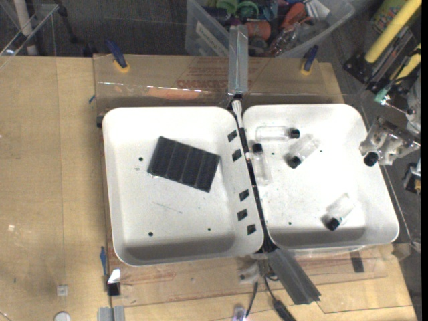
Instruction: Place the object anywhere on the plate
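A black ribbed rectangular plate (184, 164) lies flat in the left bin (127, 233), a little left of its middle. Several small clear bottles with black caps lie in the right bin (374, 226): one near the back (274, 134), one beside it (301, 150), one along the divider (258, 164), and one near the front right (338, 212). My gripper (381, 147) hangs over the right bin's right rim, apart from all the bottles. I see nothing held in it.
A metal divider with black tabs (245, 179) runs between the two bins. Behind the bins stands a clear tub of colourful toys (267, 9). Yellow tubes and cables (394, 25) crowd the back right. Blue clamps (118, 59) hold the back sheet.
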